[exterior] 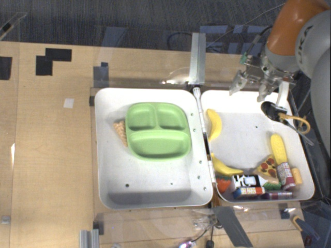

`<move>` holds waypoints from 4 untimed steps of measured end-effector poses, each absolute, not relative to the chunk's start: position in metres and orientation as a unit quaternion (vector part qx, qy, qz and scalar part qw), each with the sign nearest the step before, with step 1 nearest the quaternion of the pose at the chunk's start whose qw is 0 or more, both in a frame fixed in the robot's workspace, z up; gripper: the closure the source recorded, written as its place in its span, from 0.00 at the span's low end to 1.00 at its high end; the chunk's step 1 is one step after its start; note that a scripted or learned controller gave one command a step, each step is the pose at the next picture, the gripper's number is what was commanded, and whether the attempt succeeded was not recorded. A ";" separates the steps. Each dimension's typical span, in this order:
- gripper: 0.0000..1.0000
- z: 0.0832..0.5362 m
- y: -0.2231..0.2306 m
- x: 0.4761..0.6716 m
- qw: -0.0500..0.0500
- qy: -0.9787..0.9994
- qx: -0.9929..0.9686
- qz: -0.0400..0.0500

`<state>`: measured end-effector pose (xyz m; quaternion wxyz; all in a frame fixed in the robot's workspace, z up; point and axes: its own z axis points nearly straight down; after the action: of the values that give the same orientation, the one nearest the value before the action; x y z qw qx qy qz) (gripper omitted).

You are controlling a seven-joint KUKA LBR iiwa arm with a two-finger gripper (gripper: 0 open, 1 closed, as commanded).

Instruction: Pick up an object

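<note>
bins point(155, 192): smooth white plastic | bench point(46, 138): pale wood | tray point(156, 129): matt green

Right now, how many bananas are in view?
2, both in the right bin: one banana by its left wall, another lower, beside the pile, which may hide more.

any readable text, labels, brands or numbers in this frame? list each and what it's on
"KU" (partial, cut off by the frame edge): white letters on the grey arm link beside the orange band.
Black-and-white package in the right bin: white print shows, too blurred to read.
Small bottles at that bin's front right corner: labels too small to read.
Green divided tray and bananas: no text visible.
</note>
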<state>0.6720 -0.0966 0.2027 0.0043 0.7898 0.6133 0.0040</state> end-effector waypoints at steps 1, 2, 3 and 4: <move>0.00 0.089 -0.083 0.657 0.003 0.604 0.797 0.004; 0.00 0.090 -0.086 0.609 0.003 0.593 0.805 0.005; 0.00 0.092 -0.091 0.554 0.006 0.639 0.769 0.007; 0.00 0.092 -0.129 0.511 0.008 0.704 0.710 0.007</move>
<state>0.5109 -0.1289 0.0922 0.0084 0.7097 0.7045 0.0070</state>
